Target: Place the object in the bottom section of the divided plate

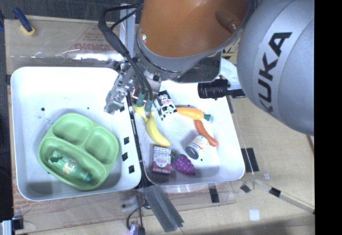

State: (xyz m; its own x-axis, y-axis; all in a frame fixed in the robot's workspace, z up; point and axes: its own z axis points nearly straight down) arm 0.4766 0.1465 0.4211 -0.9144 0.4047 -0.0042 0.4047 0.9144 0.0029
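Hovering: gripper point(118, 95) above the wall between bins, fingers empty; gap cannot be judged.
Object: green plastic bottle point(68, 167) in light-green divided plate point(101, 146), bottom section.
Bearing: below-left of fingers, well apart.
Axis: runs upper-left to lower-right.

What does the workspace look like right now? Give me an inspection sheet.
Surface: two white bins side by side on the bench.
Job's things: green divided plate in left bin; green bottle lies in its bottom section.
Clutter: right bin holds banana, carrot, can, grapes, small box.
Grippers: gripper over the divider between the bins; fingers unclear.
Cables: black cables by the wrist.
Surroundings: blue clamp upper left.
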